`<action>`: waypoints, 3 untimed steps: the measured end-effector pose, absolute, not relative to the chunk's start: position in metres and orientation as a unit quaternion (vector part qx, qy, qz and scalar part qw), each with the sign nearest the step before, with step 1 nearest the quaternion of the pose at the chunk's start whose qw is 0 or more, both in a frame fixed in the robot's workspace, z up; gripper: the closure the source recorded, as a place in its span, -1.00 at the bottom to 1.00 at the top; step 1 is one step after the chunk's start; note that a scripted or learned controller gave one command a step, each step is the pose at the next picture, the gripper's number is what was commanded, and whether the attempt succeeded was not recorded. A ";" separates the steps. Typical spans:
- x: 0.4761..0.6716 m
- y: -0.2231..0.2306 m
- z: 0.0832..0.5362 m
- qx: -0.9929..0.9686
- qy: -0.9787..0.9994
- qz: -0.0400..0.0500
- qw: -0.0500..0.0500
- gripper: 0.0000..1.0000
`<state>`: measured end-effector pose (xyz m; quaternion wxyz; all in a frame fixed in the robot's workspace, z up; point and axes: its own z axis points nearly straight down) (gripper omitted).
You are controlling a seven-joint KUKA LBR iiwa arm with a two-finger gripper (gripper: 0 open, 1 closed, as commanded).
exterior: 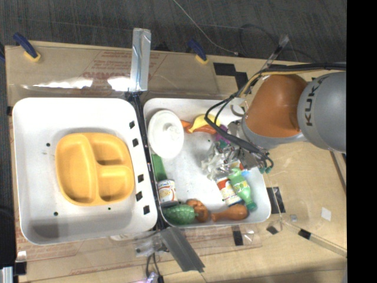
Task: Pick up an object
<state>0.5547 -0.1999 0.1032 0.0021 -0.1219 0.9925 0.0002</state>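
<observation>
Green and red show on the small bottles (237, 188) lying at the lower right of the right bin (194, 175), just under the gripper (221, 158). Cables crowd that gripper at the middle of the bin, and I cannot tell how it is set. Along the bin's bottom edge lie a brown drumstick (221, 213) and a green bumpy toy (179, 214), touching, with a small jar (166, 191) just above them. A white round lid (166, 133) sits at the upper left of this bin, an orange and yellow toy (197, 125) beside it. The arm (294, 108) comes in from the right of the frame. Across the divider, the left bin (35, 158) holds a yellow divided tray (94, 167) near its centre.
</observation>
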 end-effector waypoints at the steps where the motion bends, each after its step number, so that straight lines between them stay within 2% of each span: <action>1: 0.596 -0.207 0.254 -0.063 0.998 -0.003 0.007 1.00; 2: 0.653 -0.210 0.284 -0.114 0.993 -0.001 0.003 1.00; 3: 0.606 -0.133 0.201 -0.178 0.984 0.002 -0.002 1.00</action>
